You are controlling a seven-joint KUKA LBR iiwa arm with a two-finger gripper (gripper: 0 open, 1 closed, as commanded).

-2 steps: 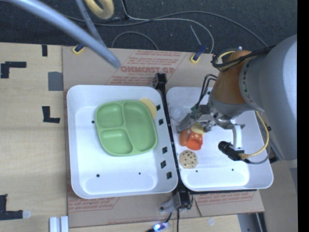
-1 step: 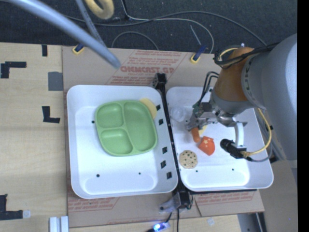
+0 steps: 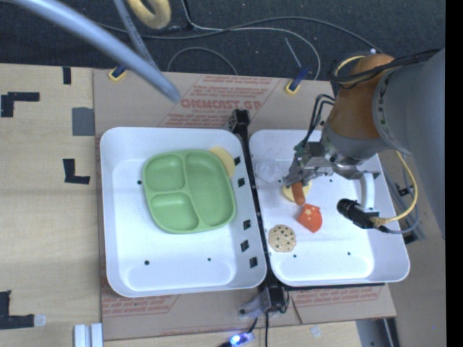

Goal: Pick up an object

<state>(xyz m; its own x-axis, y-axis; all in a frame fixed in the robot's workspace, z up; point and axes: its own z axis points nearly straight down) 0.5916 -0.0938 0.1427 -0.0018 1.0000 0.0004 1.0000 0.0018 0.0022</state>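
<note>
My gripper (image 3: 299, 184) reaches down into the right bin (image 3: 376, 266), just left of its middle. Its tips sit right over a small orange-yellow object (image 3: 294, 192), which they partly hide. A red strawberry-like piece (image 3: 310, 217) lies just below and to the right of that. A round cookie with dark chips (image 3: 282, 238) rests near the bin's left wall. A clear, glassy item (image 3: 265, 170) lies faintly visible to the gripper's left.
The left bin (image 3: 123, 266) holds a green divided plate (image 3: 189, 191) with a yellow object (image 3: 226, 159) tucked at its top right corner. Black clips line the divider (image 3: 249, 194) between the bins. Cables and a black fitting (image 3: 353, 210) hang off the arm to the right.
</note>
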